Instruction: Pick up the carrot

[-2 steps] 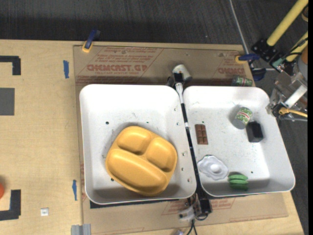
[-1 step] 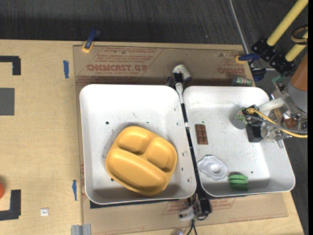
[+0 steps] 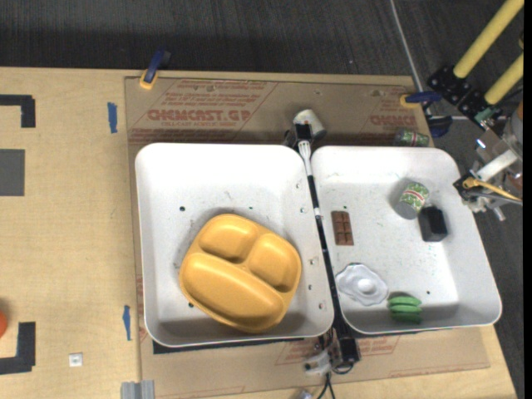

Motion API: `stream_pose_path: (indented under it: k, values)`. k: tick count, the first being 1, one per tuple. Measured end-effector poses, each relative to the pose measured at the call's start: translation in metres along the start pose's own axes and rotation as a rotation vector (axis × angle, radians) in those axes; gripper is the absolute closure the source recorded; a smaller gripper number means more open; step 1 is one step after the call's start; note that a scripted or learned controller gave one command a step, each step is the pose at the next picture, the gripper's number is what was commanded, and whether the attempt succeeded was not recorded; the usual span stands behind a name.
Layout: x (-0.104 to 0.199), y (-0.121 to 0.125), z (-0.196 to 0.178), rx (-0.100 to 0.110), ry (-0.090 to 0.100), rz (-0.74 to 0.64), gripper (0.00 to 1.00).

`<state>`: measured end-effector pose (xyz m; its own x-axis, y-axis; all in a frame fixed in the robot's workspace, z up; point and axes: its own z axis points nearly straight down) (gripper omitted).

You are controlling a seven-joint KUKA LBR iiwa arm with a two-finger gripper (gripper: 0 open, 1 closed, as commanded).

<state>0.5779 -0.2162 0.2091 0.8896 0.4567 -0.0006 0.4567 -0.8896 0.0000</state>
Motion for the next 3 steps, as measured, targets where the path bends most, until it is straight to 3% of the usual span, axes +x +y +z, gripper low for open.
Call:
stream_pose_path:
  k: [1,2,3]
  values:
    - [-0.004,0.006,-0.021,0.0,0.0,0.229,1.0]
    - [-0.007,-0.101,0.002,0.004,-0.002,0.255,1.0]
    - [-0.007,-0.101,0.002,0.004,-0.002,0.255,0.0]
